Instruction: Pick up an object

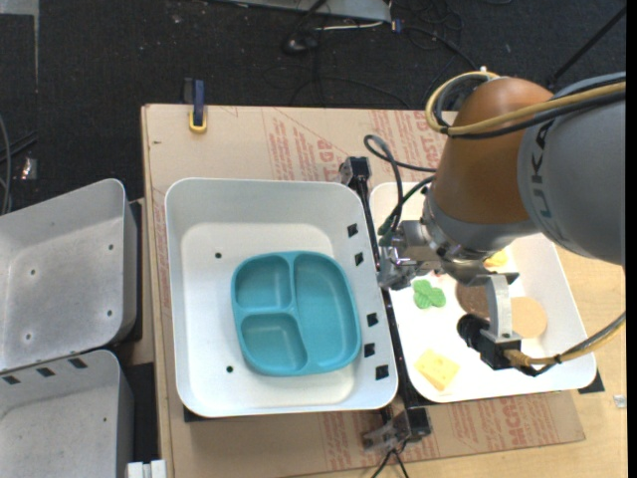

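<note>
Wedge of yellow plastic cheese point(437, 370), at five o'clock from the hand point(400, 257), seems light and rigid; pinch its flat flanks. Hand's state: cannot tell.

Green piece point(429, 295), yellow wedge point(438, 370), tan disc point(529, 319) in right bin point(498, 380)

A 3-compartment tray point(296, 312) lies in the left bin point(199, 229).

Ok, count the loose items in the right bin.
4: a green piece near the left wall of the bin, a yellow wedge at the front, a tan disc mid-right, a yellow scrap peeking from under the arm. The arm may hide more.
</note>
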`<move>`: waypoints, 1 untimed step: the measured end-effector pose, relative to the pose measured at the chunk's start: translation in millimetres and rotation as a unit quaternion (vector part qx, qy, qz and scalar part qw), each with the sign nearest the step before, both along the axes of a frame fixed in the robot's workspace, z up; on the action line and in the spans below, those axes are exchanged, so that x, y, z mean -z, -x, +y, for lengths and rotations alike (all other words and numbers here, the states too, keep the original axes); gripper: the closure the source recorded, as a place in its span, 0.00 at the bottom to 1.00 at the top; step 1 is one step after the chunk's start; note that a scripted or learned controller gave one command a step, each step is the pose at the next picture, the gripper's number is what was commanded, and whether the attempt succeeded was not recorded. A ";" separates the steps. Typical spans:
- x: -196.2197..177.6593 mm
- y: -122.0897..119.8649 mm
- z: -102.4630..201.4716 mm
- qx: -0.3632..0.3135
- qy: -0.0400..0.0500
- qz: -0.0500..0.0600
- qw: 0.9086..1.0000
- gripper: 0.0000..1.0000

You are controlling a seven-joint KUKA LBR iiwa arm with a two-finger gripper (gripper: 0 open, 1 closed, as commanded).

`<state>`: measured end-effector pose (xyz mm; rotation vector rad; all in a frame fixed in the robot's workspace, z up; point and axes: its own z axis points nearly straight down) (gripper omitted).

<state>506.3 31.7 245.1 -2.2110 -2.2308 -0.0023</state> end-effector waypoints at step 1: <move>1.5 0.6 63.0 0.000 0.000 0.000 1.000 1.00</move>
